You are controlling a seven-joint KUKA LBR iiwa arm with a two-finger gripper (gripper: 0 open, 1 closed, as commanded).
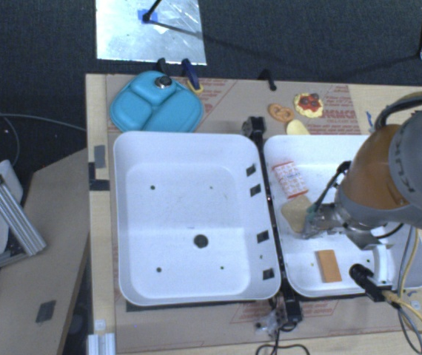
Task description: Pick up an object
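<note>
The right bin (389,170) holds a red-and-white packet (289,178), a flat tan piece (294,214) and an orange-brown block (328,265). My gripper (312,223) is low in this bin, right at the tan piece's right edge, above and left of the block. The grey arm with its orange band (374,174) covers the right part of the bin. The left bin (189,154) has a small dark round thing (201,241) on its floor.
Behind the left bin lies a blue divided tray (157,103). Small toy foods (309,104) sit on the cardboard behind the right bin. A black divider with clips (264,191) runs between the bins. A shiny metal sheet (150,19) lies at the far back.
</note>
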